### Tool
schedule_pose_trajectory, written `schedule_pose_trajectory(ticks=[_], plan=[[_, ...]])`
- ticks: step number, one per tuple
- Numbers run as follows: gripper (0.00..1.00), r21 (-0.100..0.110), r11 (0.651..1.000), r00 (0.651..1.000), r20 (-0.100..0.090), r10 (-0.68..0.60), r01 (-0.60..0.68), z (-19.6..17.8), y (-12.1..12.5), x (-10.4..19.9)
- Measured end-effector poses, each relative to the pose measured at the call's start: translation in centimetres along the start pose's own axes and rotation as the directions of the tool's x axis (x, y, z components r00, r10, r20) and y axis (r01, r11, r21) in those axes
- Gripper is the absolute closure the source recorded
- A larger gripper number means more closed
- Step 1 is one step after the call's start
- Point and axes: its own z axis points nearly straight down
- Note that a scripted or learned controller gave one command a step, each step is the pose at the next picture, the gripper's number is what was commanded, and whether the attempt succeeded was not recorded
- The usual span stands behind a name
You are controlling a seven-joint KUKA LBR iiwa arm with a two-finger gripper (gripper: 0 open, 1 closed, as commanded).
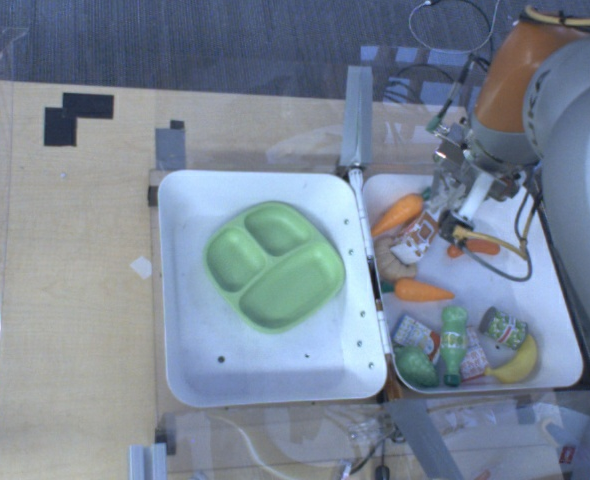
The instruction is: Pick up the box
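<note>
Right bin (565,358) is cluttered; left bin (185,368) has the green tray (275,265). Gripper (445,218) sits low over the box (416,240), near the bin's upper left beside a carrot (399,213). Can't tell the fingers' state. Confirm both sides are caught, then lift straight, clear of the carrot.
</note>
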Motion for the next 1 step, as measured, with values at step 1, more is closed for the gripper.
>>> schedule_pose_trajectory(ticks=[1], plan=[[0.0,0.001,1.0,1.0,0.002,0.0,0.0,0.07,0.01,-0.08]])
